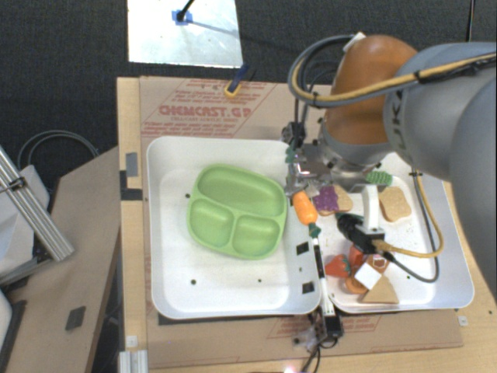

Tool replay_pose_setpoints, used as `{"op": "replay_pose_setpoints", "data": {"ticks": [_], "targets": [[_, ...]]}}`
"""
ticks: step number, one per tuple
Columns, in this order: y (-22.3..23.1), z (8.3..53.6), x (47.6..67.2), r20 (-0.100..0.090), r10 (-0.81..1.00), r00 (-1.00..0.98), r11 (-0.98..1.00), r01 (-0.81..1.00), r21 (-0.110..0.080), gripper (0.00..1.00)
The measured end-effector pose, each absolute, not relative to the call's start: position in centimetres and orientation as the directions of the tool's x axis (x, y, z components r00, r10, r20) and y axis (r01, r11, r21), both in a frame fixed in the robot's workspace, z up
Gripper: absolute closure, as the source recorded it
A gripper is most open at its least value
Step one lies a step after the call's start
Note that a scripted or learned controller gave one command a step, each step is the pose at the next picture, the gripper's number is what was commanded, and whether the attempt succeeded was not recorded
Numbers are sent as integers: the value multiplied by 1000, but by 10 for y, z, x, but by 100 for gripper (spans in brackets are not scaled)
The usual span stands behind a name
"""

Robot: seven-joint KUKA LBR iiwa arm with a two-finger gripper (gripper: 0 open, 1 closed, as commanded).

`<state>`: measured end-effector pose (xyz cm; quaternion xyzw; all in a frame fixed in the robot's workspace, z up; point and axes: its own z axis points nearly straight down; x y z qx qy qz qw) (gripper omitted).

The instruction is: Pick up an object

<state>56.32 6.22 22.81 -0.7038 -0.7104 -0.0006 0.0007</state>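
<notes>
Arm low over right bin (458, 286), wrist right above toys at its left edge. Gripper (304, 179) sits just above orange carrot-like piece (305, 207), which hangs over divider between bins. Carrot may be pinched between fingers, but view too crowded; cannot tell how wide claw stands. Green tray (237, 210) alone in left bin (167, 286). Lift not confirmed; grab looks underway at best.
</notes>
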Motion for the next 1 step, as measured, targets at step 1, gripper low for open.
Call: {"op": "replay_pose_setpoints", "data": {"ticks": [1], "targets": [[118, 221, 545, 2, 1000, -10, 10, 1000, -1, 100]]}}
